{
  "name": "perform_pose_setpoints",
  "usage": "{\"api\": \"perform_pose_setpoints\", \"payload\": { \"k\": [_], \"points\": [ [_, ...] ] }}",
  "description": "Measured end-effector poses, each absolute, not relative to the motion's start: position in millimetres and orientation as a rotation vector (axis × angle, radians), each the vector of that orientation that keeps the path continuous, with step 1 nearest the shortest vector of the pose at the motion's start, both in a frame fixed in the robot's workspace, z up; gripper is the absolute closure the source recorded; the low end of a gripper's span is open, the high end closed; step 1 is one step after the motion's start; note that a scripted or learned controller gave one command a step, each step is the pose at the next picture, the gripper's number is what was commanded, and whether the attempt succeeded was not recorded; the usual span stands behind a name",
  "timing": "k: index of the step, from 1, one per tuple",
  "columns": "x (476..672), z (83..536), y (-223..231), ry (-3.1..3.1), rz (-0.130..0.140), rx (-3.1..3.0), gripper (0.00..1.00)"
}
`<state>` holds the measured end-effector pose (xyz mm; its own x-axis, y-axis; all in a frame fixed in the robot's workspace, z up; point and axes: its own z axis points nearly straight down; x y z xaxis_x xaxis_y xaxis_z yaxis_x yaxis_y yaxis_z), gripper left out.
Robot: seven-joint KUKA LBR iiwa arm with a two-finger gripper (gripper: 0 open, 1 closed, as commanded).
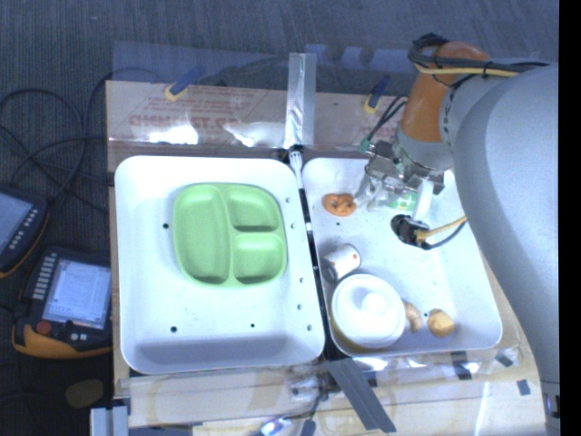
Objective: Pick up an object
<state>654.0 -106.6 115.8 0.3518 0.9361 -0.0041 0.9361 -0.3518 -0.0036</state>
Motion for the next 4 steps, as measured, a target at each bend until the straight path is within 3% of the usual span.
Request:
{"api": "perform_pose_setpoints", "payload": {
  "k": [1,2,3,4],
  "points": [
    [668.2,283.2,-158.7,-1.117,0.007,-2.939,1.00],
    [610.8,261.9,-176.0,-1.185,0.009,-2.911,1.00],
    [533.9,204.4,-141.6,-1.227,0.009,-2.888,1.00],
    [553.0,186.4,-133.1,-1.574,0.006,-2.715,1.00]
  ]
}}
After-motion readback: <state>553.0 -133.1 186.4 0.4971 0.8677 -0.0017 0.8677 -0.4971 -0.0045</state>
